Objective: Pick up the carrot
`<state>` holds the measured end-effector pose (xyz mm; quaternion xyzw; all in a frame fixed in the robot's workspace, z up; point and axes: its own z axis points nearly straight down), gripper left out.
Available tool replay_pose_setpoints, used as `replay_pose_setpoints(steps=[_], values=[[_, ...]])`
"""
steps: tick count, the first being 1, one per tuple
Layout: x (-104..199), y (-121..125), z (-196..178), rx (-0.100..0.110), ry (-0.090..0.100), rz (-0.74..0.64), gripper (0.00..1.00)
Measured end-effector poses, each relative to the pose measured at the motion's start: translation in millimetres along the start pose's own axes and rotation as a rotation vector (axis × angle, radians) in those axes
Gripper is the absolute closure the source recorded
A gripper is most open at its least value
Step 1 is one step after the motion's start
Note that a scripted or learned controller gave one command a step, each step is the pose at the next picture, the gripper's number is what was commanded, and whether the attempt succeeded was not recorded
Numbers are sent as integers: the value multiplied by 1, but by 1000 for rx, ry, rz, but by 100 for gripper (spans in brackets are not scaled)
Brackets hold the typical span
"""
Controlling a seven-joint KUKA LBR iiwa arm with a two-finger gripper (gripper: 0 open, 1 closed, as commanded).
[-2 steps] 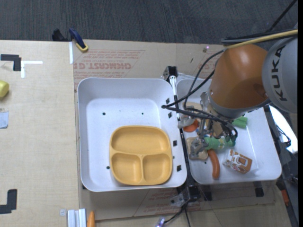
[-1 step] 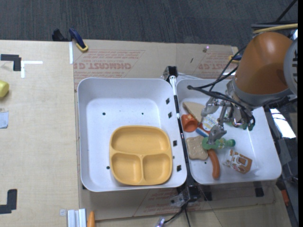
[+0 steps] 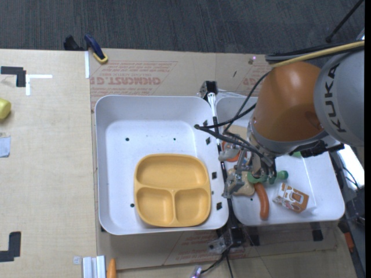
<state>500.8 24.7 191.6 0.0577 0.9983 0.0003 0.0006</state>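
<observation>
The carrot, a slim orange piece, lies lengthwise near the front edge of the right bin. A small green bit sits just above its far end. My gripper hangs low over the left side of that bin, just left of the carrot's far end, amid dark cables. A tan lump lies directly under the gripper. The arm's orange band hides the back half of the right bin.
A yellow divided plate rests in the left bin. An orange-and-white packet lies right of the carrot. The wall between the two bins runs close to the gripper's left. A yellow object sits at the bench's far left.
</observation>
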Motion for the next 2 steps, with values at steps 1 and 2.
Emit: replay_pose_setpoints(steps=[1,2], values=[[30,80,68,0,0,13,0],[27,81,58,-1,-6,10,100]])
